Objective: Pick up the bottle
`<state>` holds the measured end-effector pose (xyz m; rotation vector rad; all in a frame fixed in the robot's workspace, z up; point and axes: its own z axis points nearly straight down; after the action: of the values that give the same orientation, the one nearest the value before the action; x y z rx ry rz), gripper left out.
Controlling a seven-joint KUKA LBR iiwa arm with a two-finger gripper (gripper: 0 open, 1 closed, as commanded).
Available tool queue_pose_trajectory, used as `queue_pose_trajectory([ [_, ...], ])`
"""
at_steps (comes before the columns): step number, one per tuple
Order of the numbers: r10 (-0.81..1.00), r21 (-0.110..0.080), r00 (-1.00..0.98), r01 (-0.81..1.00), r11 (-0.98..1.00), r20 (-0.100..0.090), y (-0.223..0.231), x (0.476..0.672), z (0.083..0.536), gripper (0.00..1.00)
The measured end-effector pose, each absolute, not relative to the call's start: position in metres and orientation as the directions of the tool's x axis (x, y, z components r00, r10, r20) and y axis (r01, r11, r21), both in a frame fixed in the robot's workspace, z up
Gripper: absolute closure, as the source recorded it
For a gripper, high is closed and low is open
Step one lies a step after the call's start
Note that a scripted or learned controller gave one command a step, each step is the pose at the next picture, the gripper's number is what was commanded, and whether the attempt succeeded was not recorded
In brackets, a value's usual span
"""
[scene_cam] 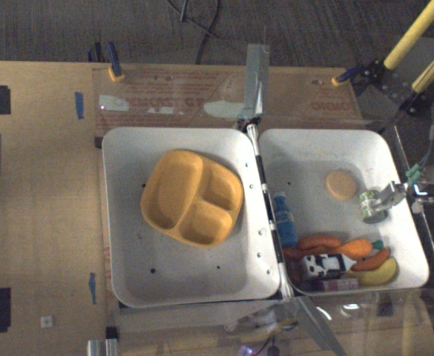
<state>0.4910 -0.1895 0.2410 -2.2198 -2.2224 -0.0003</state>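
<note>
Toy food [350, 254] is heaped along the right bin's [313, 150] front edge. The bottle [283, 219] lies at its left wall, well apart from the gripper [386, 199], whose state cannot be told.

A tan wooden bench [38, 199] stands on dark carpet [68, 13] with black cables [194, 2].

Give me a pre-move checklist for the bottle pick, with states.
1. Bottle located: ok. The blue bottle lies along the right bin's left wall.
2. Top access: ok, nothing lies on it.
3. Side clearance: not ok. It hugs the wall, and the toy pile sits just past its lower end.
4. Gripper position: not ok. The gripper is at the bin's right side, far from the bottle.
5. Gripper state: cannot tell.
6. Left bin: ok, the yellow tray is out of the path.
</note>
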Motion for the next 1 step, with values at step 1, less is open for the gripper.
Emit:
queue_pose_trajectory([
  [1,0.998,-0.003,0.056,0.998,-0.056,0.001,-0.1181,0.5316,0.1118,0.00],
])
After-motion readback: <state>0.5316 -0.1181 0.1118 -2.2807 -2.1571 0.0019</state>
